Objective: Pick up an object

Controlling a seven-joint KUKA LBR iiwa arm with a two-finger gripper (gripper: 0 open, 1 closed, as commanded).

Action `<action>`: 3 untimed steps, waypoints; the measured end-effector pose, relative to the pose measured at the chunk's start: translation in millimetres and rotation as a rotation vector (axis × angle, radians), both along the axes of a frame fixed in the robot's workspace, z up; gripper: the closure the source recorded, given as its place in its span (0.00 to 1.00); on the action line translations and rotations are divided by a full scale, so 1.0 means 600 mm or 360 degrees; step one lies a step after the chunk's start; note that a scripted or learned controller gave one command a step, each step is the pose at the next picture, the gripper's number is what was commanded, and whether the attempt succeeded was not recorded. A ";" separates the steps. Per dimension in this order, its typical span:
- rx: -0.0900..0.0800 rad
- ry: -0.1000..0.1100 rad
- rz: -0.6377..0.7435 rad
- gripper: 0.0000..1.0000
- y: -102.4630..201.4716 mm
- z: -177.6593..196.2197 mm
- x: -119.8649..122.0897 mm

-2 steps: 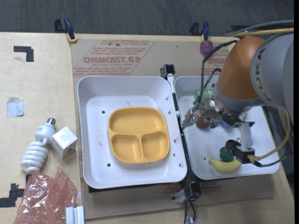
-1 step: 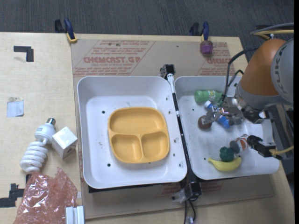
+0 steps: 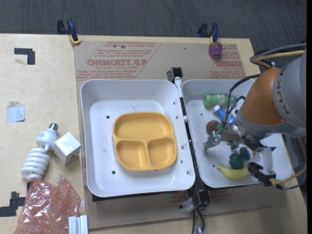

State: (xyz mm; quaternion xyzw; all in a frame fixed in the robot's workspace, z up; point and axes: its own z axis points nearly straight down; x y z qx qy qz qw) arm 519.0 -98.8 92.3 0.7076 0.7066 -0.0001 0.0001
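Several small things crowd the right bin (image 3: 195, 92), lower right of frame. My gripper (image 3: 213, 141) hangs low at its centre; whether it is spread or pinched I cannot tell. Nearest, just right and below, lies the banana (image 3: 233, 172): yellow, curved, long axis running left-right, beside a dark green lump (image 3: 237, 161).

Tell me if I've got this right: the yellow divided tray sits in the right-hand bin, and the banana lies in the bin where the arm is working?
Not quite. The camera view shows the yellow divided tray in the left bin, not the right-hand one. The rest holds: the banana lies in the right bin, where the arm is working.
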 end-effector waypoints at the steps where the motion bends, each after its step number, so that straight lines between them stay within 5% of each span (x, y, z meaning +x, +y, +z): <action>1: 0.0000 -0.0002 -0.0001 0.00 0.010 0.000 -0.061; 2: -0.0001 -0.0006 -0.0003 1.00 0.009 0.017 -0.059; 3: -0.0001 -0.0003 0.0006 1.00 0.128 0.167 -0.014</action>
